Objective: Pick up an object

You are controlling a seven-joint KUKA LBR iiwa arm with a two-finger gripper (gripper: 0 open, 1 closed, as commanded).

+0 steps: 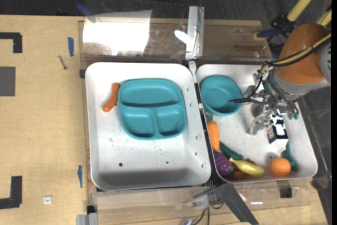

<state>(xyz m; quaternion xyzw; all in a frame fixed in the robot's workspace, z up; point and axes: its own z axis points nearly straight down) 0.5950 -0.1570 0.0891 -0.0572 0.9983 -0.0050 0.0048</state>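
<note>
My gripper [265, 119] hangs low over the right bin [304, 137], just right of a teal bowl [220, 94] in that bin's back left corner. Along the right bin's front lie an orange carrot [213, 136], purple grapes [223, 164], a yellow banana [248, 167] and an orange fruit [280, 166]. These lie in front of the gripper and apart from it. Nothing shows as held. The left bin [100, 150] carries a teal divided plate [152, 108] with an orange sausage-shaped piece [111, 97] beside its left edge.
The arm's orange band [305, 52] and grey wrist cover the right bin's back right corner. A dark green piece [290, 158] lies by the orange fruit. A metal divider [194, 34] stands behind the bins. Wooden bench [37, 113] spreads to the left.
</note>
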